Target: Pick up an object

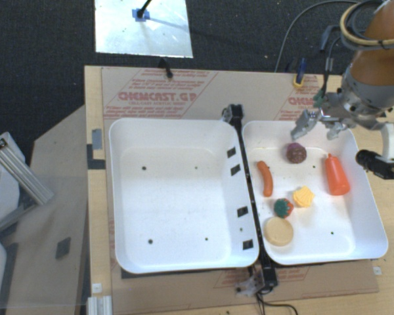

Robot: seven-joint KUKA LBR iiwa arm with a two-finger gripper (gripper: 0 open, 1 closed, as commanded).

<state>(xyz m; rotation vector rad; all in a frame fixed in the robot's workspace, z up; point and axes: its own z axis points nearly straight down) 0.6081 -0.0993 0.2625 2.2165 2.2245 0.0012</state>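
The right bin holds several small objects: a dark maroon ball, an orange bottle, an orange-red sausage, a yellow piece, a green and red item and a tan disc. My gripper hangs over the bin's far edge, just up and right of the maroon ball. Its two fingers are spread apart, open, with nothing between them.
The left bin lies beside the right one, with a black divider strip between them. Both rest on a cardboard sheet. A metal plate lies at the back. A black fixture sticks in at the right.
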